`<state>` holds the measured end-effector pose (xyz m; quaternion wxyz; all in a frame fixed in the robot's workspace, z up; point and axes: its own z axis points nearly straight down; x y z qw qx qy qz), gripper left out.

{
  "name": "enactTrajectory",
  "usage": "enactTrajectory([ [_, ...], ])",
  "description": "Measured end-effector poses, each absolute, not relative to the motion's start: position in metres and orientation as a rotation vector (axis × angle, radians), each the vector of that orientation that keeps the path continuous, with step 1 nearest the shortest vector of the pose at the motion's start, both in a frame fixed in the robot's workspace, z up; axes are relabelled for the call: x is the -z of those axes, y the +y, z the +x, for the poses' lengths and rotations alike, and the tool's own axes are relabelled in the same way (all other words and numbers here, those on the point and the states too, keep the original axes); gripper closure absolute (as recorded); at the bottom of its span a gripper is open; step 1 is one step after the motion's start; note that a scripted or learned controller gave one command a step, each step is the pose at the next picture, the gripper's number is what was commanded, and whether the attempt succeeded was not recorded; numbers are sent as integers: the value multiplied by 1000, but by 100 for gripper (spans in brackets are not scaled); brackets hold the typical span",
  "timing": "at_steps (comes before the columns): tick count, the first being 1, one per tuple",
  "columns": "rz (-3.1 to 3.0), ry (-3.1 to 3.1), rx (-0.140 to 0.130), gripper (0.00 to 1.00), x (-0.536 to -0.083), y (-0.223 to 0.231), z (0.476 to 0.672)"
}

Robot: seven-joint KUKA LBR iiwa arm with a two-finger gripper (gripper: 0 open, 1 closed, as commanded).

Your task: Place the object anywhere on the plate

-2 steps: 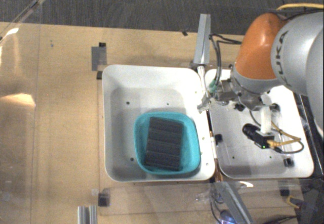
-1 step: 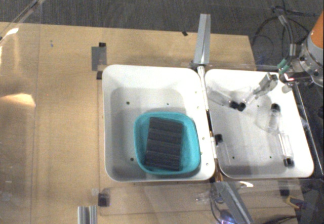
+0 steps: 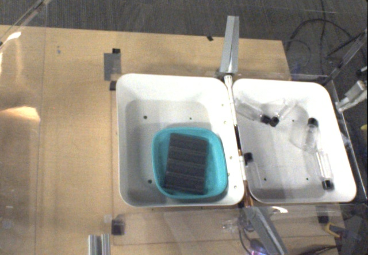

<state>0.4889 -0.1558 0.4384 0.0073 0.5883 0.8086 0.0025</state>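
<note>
On the teal plate in the left bin lies a dark ridged block, flat and fully inside the plate's rim, slightly towards its near side. Judged from that, the placing looks done, if the block is the object meant.

Whether the gripper is open or closed I cannot tell, so all that remains is a clean retreat: let go fully before lifting, rise straight up, and keep clear of the plate's raised edge so the plate is not dragged across the bin floor.

If instead one of the clear tubes in the right bin is meant, it would call for more care. They are round, look smooth and likely to roll, so a grasp across the middle of the tube looks safer than one at a capped end. It should then be set down on the bare strip of plate beside the block, low enough that it does not bounce off.

The tubes are hard to make out against the white bin. Their dark caps show plainly, but the clear bodies blur together near the bin's far left corner, and I cannot count them with certainty. Glare washes out the left side of the bench.
</note>
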Motion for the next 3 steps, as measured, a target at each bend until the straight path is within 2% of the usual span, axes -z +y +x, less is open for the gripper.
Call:
enactTrajectory([
  [1, 1822, 2527, -12, 100, -451, -155, 492],
  [2, 1648, 2665, -5, 100, -412, -90, 549],
  [3, 1468, 2762, -7, 100, -438, -107, 615],
])
